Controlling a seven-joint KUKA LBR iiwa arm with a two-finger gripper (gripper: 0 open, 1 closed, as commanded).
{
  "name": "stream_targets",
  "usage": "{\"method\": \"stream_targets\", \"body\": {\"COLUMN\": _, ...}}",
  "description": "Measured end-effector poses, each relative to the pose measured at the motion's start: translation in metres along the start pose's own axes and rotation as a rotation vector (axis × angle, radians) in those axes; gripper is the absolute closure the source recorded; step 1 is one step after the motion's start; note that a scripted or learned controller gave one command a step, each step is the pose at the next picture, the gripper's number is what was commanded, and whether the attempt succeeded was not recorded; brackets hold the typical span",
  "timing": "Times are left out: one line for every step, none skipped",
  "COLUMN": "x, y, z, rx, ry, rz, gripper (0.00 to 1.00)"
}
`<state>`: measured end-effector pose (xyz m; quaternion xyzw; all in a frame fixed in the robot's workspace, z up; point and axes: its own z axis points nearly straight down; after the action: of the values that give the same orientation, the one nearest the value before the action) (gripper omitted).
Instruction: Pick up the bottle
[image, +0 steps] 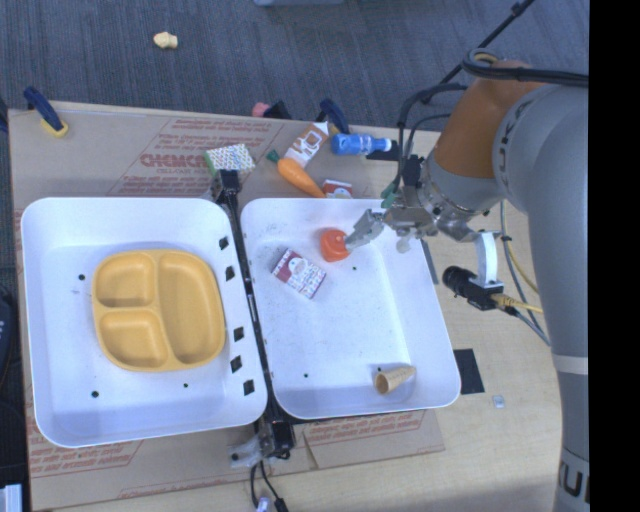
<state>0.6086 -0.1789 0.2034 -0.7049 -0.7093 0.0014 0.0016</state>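
Grey gripper (362, 230) hovers in the right bin (350, 330) beside an orange toy (334, 244), finger state unclear, approach unfinished; the blue bottle (352, 145) lies outside, needing a reach beyond the rim

I count two white bins (50, 300), one yellow divided plate (158, 308) at nine o'clock, one red-and-white carton (299, 273), one orange-red piece (334, 244), one cone (394, 378) at five o'clock, and two bottles (360, 145) at twelve.
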Motion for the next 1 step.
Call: {"method": "stream_targets", "body": {"x": 0.0425, "y": 0.0233, "z": 0.0951, "rx": 0.002, "ry": 0.001, "rz": 0.105, "gripper": 0.00}}
